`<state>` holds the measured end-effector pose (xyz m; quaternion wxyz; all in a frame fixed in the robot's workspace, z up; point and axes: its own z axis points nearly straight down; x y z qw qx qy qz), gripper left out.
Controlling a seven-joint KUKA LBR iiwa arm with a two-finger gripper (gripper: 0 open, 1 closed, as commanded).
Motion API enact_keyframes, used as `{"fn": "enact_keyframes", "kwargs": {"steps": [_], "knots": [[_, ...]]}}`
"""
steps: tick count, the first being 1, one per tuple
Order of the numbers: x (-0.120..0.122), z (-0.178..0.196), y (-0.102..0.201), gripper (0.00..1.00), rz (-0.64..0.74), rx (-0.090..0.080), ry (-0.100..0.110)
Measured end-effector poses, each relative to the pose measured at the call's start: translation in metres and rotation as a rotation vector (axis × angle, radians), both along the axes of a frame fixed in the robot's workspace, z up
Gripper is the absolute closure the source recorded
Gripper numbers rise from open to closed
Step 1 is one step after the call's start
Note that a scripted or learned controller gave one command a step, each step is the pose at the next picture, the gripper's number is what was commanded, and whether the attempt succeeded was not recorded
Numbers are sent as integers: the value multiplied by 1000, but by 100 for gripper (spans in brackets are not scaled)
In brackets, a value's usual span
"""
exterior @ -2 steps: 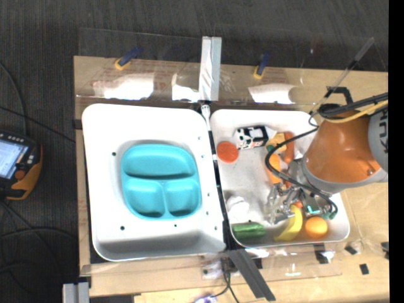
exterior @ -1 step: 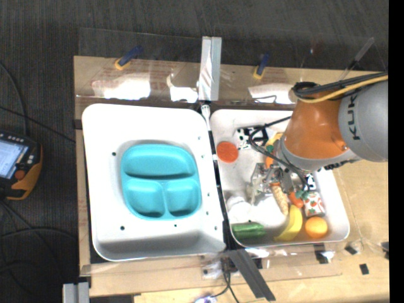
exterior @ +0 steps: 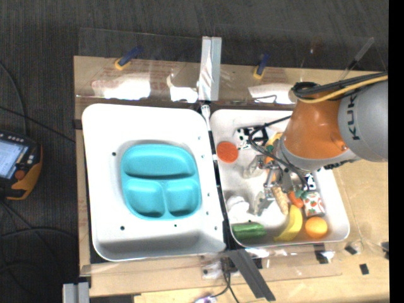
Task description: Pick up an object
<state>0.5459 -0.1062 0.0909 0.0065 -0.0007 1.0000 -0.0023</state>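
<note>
Clutter was my big worry at this point. From my remote seat I could see the arm (exterior: pixel 328 128) reaching over the right bin (exterior: pixel 341 223), with the gripper (exterior: pixel 273 193) down low among a tight pile of stuff near the bin's front. I couldn't tell how the jaws stood, too much metal and cable mashed together at that angle, and I saw nothing clearly gripped. Candidates for the pick were all bunched up: a banana (exterior: pixel 290 225) touching an orange (exterior: pixel 315 226), a carrot (exterior: pixel 295 199) just beside the gripper, a cucumber (exterior: pixel 249 230) along the front wall, and a red ball (exterior: pixel 226 151) sitting apart near the divider. The left bin (exterior: pixel 101 188) had a blue tray (exterior: pixel 160 179) in it. My guess was that closing there could nip two things at once, or squeeze the banana's curved side and have it squirt out. The carrot looked slim enough to slip through. Cables dangling around the wrist could also snag something on the lift. Bumping the pile sideways seemed just as likely as grabbing anything.
</note>
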Motion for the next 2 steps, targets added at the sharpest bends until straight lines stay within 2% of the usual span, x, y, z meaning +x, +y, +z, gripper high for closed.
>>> {"fn": "enact_keyframes", "kwargs": {"steps": [1,2], "knots": [[-43,0,-22,0,106,0,-4],[58,-1,-35,0,199,-1,-2]]}}
